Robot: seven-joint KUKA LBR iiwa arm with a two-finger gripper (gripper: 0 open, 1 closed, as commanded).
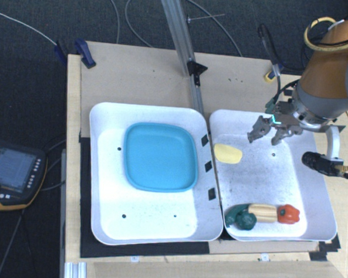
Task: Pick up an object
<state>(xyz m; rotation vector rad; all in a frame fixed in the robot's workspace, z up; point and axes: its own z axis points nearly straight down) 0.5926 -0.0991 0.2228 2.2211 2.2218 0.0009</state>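
Lying nearest, along right white bin (327, 224) front wall: dark green lump (241, 218), tan stick (262, 212), red round piece (287, 214). Pale yellow oval (228, 154) sitting by divider. Gripper (272, 133) hovering above bin, fingers spread apart, gripping nothing. Risk: descending between items, closing on air.

two white bins, the left bin (102, 160) holding a plain light-blue plate (160, 157). in the right bin (312, 191): a pale yellow piece (228, 154), a dark green piece (241, 218), a tan piece (262, 213), a red-orange piece (287, 214). beige desk (137, 68), orange-banded grey arm (332, 51).
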